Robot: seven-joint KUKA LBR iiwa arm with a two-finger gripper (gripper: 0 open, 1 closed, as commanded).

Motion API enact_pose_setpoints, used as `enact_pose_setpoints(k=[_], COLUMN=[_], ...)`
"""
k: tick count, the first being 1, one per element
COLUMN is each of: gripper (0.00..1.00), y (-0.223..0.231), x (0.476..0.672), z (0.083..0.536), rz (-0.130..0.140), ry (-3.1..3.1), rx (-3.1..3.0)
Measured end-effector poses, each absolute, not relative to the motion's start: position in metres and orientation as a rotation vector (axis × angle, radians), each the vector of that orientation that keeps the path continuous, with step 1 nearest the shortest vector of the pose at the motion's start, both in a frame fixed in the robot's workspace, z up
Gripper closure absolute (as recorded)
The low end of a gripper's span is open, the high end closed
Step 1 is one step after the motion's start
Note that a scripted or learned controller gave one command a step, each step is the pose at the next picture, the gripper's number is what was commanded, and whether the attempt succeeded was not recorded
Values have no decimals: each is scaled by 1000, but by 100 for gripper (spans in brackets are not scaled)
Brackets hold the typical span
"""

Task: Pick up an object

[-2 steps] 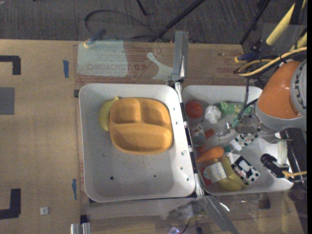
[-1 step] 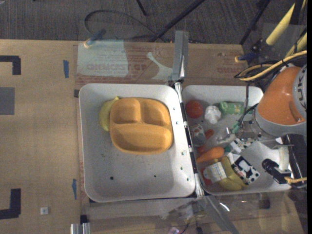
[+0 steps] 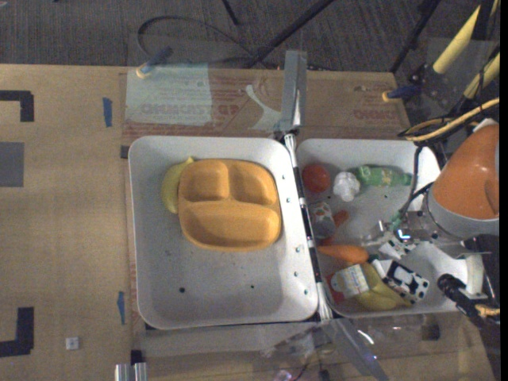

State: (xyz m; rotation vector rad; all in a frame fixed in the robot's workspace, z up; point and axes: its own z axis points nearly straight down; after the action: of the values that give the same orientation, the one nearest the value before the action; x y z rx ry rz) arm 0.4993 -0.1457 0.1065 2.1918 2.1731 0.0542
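over the right-hand shallow white bin [image 3: 381,151], close to its right side, the pincer [image 3: 399,236] is held low; whether it is spread or pressed together cannot be told. a tapered orange toy carrot [image 3: 343,252] is seen lying on the bin floor just left of it.

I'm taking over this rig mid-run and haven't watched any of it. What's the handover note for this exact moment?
Gripper: low over the right bin, on its right side. No object is visibly held.
Right bin: red round item, green bottle, carrot and yellow item, all lying on the bin floor. The carrot lies just left of the gripper.
Left bin: orange divided plate with a yellow piece poking out at its left.
Done: no pick shows.
Left: grasp one object and lift it.
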Motion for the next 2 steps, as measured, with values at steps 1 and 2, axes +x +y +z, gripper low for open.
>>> enact_pose_setpoints(k=[1,2], gripper=[100,100], y=[-151,-93], x=[502,519], z=[121,250], rz=[56,-1], ry=[2155,2064], rx=[2187,2368])
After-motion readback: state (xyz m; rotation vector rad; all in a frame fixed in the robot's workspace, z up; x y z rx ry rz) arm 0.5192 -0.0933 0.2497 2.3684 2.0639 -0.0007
